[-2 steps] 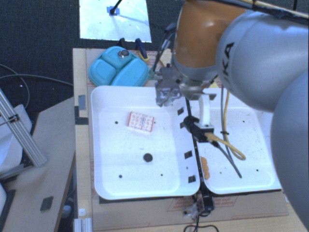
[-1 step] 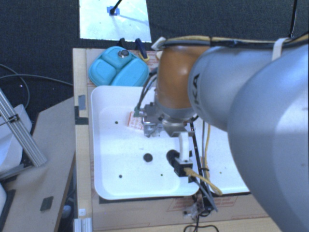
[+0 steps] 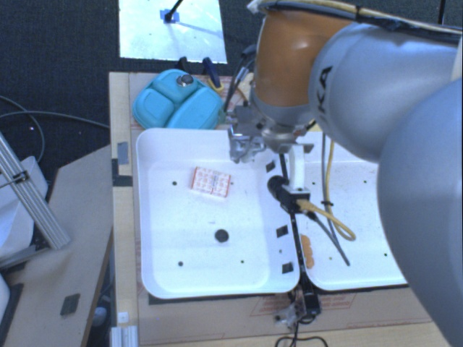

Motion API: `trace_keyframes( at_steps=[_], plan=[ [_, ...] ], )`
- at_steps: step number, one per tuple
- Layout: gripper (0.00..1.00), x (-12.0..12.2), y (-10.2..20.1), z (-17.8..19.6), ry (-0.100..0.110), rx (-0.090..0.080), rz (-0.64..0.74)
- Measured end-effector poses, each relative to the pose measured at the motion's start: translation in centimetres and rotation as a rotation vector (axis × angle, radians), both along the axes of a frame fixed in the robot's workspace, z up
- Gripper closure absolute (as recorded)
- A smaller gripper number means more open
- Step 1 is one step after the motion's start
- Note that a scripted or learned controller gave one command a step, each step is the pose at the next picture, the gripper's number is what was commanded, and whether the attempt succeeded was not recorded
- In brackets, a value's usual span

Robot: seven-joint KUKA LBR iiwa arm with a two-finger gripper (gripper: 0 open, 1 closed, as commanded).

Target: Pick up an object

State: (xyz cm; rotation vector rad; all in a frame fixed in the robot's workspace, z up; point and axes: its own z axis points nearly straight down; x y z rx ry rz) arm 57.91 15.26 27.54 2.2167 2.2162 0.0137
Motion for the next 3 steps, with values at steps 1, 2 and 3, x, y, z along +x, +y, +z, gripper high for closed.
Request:
trace_keyframes(
  at_steps=[1, 2, 3],
  plan=[
    [1.0, 6.3, 0.9, -13.1, 0.016, -0.003, 0.005],
    [1.0, -1.1, -0.8, -17.1, 0.022, -0.003, 0.0],
    [1.0, 5.1, 4.2, 1.9, -0.012, 0.006, 0.009]
  ],
)
